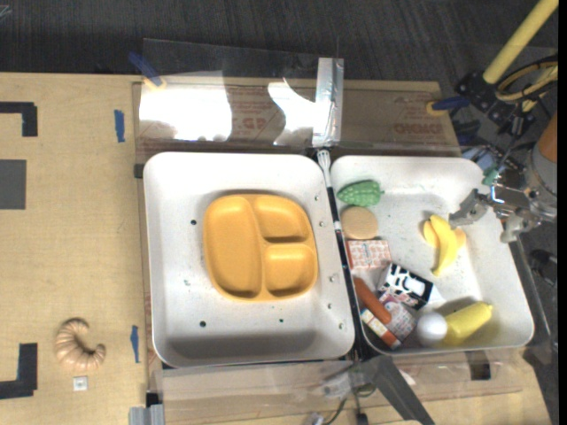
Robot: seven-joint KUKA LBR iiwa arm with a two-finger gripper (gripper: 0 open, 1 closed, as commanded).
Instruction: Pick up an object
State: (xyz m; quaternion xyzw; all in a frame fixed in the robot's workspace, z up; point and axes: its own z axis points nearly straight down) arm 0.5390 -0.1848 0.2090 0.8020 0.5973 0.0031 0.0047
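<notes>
The right bin (496, 277) holds several small things: a green leafy toy (360, 192), a round tan cookie (360, 223), a banana (442, 243), a yellow lemon-like piece (468, 320), a white ball (431, 328), a red sausage (371, 303), a black-and-white carton (406, 285) and a red-checked packet (368, 255). My gripper (487, 222) hangs over the bin's right side, just right of the banana and above it. It is open, with nothing between its fingers.
The left bin (168, 237) holds a yellow divided plate (260, 243). A tan croissant-shaped toy (80, 343) lies on the bench at the lower left. Clear plastic and a cardboard wall (390, 118) stand behind the bins. Cables and a yellow pole (523, 34) crowd the upper right.
</notes>
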